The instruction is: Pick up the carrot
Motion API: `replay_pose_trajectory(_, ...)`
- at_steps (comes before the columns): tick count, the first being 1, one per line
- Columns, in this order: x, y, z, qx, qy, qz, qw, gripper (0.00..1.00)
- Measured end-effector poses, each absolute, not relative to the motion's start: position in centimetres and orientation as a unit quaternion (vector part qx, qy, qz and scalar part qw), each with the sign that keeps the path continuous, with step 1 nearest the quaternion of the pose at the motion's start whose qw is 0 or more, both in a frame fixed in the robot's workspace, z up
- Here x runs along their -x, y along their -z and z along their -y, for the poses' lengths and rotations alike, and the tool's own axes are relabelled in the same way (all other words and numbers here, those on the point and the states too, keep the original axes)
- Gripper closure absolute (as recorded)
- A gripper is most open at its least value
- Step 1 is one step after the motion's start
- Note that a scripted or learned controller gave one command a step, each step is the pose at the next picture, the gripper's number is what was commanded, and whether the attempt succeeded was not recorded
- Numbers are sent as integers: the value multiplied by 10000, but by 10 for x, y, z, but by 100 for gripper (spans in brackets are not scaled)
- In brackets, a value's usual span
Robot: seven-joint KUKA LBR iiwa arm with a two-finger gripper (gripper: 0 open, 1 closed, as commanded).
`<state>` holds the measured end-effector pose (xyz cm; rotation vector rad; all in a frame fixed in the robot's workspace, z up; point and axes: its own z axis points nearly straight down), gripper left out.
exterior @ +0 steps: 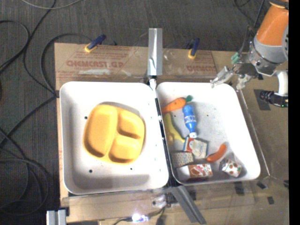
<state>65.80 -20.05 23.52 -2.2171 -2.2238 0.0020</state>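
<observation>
Yellow and divided into sections, a tray (115, 136) lies in the left bin (70, 139), while the right bin (243, 125) holds the carrot (172, 105) at its upper left corner, leaning on the rim just beside a blue bottle (189, 118) and a banana (173, 131). Farther right, the gripper (229, 76) hangs over that bin's upper right corner, well apart from the carrot, its fingers spread open and holding nothing.

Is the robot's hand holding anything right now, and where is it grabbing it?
Nothing. The gripper is open above the right bin's top corner, and the carrot lies in that bin, untouched.
</observation>
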Motion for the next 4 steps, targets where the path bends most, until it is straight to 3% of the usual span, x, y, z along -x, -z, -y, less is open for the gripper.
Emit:
replay_pose_trajectory(1, -668, -136, 151, 6307, -12, 7760, 2, 0)
replay_pose_trajectory(2, -670, -88, 103, 6282, -12, 7781, -37, 0)
replay_pose_trajectory(3, -671, -99, 102, 6278, -4, 7784, -57, 100)
replay_pose_trajectory(4, -671, -99, 102, 6278, -5, 7783, -55, 0)
